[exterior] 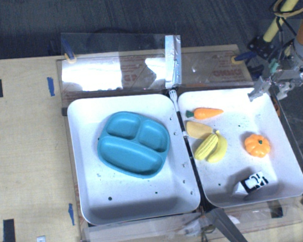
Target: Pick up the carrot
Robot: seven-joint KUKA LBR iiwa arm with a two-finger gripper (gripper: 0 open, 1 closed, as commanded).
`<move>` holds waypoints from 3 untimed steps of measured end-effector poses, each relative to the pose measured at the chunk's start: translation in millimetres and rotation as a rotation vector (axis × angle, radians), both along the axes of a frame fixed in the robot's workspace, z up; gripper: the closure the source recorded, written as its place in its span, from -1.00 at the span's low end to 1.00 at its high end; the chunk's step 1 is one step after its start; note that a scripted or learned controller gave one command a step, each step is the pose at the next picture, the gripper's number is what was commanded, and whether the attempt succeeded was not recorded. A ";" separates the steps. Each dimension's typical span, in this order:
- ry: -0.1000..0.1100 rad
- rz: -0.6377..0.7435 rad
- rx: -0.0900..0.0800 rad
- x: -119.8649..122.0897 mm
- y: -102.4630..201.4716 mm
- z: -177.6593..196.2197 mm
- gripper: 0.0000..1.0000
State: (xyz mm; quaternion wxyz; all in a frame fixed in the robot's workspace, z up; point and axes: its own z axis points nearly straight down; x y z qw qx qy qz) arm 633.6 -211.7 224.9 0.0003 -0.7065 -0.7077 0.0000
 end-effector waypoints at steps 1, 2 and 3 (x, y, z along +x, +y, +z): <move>0.003 0.163 0.001 -44.5 -11.7 -58.9 -1.00; -0.012 -0.006 -0.004 -16.8 16.1 60.3 -1.00; 0.002 0.313 0.001 -69.1 -0.9 -1.2 -1.00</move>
